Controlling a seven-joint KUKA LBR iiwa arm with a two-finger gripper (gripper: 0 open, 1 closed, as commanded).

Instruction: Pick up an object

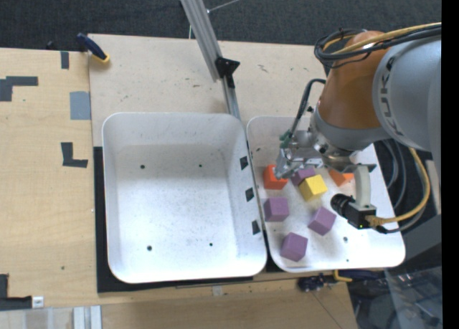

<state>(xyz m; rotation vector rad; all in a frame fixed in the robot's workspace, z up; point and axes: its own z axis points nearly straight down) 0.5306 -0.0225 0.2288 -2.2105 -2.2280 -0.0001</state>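
The tool (290,165) hangs low over the right bin (387,249), at the upper left of a cluster of small blocks. Its metal end sits just beside an orange block (273,178) and a purple block (307,174). Whether it is wide, narrow or gripping anything cannot be told from this slanted view, since the wrist covers its tip.

The blocks lie loose on the bin floor: a yellow block (313,188) near the middle, a second orange block (342,175) partly under the arm, and three more purple ones, one to the left (276,209), one to the right (322,221) and one nearest the front rim (294,246). The left bin (115,177) sits alongside on the table (43,177).

These blocks look small, light and probably of foam or wood, so weight should be no trouble. Flat, matte faces should give good grip if two opposite sides are pinched squarely; a corner hold would likely twist one out. The orange block near the tool is close to its neighbours, so a finger may nudge the purple block. The front purple one stands apart and looks easier to take.
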